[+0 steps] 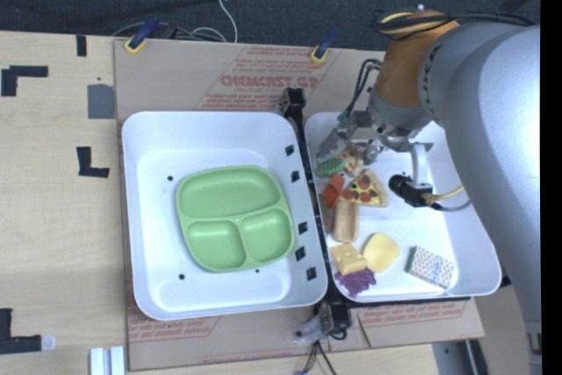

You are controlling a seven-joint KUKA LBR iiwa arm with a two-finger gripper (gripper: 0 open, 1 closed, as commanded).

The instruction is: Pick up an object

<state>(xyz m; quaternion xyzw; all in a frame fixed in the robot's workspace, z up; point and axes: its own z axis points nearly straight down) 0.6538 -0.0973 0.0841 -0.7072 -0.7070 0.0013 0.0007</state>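
Note:
The right bin [474, 263] holds several toy foods: a pizza slice [364, 188], a hot dog bun [346, 221], a red-orange piece [333, 190], a green piece [328, 164], a yellow cheese wedge [380, 252], a yellow block [348, 258], purple grapes [356, 280] and a patterned flat packet [430, 267]. My gripper [356, 152] is down in the bin's far left part, right over the pile by the green piece and the pizza slice. Its tips are hidden among the toys and the wrist.
The left bin [154, 215] carries a green divided plate [234, 218]. A black divider [303, 189] runs between the bins. The big grey arm [492, 127] covers the right bin's far right side. A black cable [421, 191] hangs off the wrist.

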